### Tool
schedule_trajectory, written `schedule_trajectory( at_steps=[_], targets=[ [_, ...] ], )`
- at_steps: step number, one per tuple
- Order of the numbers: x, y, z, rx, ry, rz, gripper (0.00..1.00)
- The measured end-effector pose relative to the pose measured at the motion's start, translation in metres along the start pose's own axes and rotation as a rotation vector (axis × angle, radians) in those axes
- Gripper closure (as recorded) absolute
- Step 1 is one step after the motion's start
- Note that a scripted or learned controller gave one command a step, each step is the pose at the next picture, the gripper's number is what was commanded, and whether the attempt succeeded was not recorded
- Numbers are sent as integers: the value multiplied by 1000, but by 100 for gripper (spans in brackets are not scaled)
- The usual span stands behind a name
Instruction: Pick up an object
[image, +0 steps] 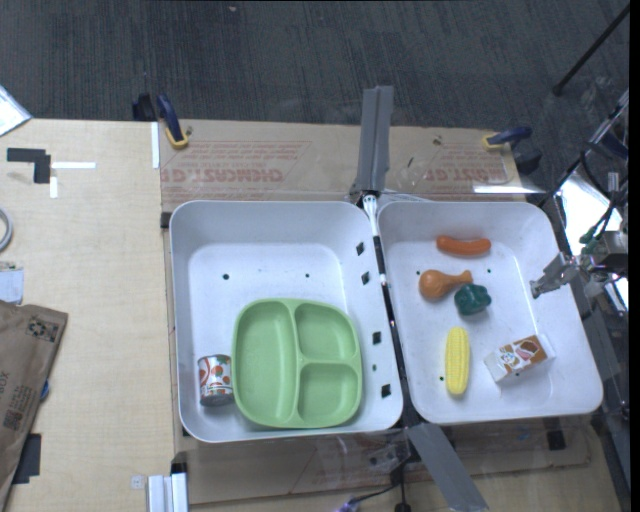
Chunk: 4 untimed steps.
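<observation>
Gripper (548, 282) sits at the right bin's (560, 400) right rim, above the wall and holding nothing; honestly can't tell whether it's open or closed. Nearest pick looks like the carton (519, 358), with corn (457, 360), broccoli (472, 299), drumstick (442, 284) and sausage (463, 244) further in. I'd drop straight over one item, clear of the wall. Left bin (200, 260) has a green plate (250, 340) and can (215, 380). Bench is pale wood, dark carpet behind.

One fixed camera looks down at a slant on both white bins (180, 300); moderately near.
</observation>
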<state>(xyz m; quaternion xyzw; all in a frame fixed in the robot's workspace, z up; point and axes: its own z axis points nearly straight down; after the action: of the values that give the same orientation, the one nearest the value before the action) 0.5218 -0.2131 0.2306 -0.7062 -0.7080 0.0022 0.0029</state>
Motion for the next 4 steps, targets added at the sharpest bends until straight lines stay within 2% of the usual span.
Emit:
schedule_trajectory(
  at_steps=[1, 2, 3, 4],
  targets=[
    [69, 4, 42, -1, 0, -164, 0],
    [62, 91, 141, -5, -2, -267, 0],
    [62, 91, 136, -2, -2, -268, 100],
    [106, 97, 49, -3, -2, -59, 100]
  ],
)
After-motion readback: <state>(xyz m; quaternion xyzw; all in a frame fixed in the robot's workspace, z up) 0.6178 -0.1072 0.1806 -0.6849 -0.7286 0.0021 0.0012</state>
